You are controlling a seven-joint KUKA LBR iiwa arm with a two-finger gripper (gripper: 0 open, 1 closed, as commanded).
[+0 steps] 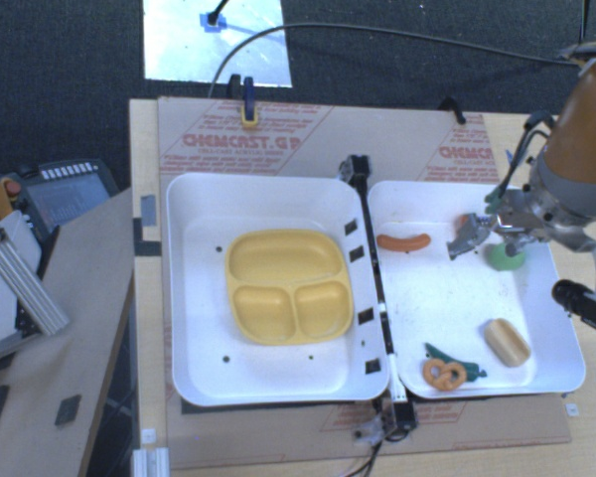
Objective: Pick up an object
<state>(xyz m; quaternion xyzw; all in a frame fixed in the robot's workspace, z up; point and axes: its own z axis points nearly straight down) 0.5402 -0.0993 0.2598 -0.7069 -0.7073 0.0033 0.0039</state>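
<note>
The right bin [417, 301] holds several toy foods. An orange-red sausage [403, 241] lies near its far left side. A green round piece [507, 257] sits at the far right, partly under the arm. A tan bread roll [508, 342] rests at the near right. A brown pretzel [444, 373] lies by the front wall, touching a dark green leafy piece [461, 363]. My gripper [466, 238] hangs low over the far part of the right bin, between the sausage and the green piece, right of the sausage's end.
The left bin [194, 266] holds a yellow divided plate [286, 286] in its middle. A black divider strip [370, 266] with clips runs between the two bins. The arm reaches in from the right over the right bin's far corner.
</note>
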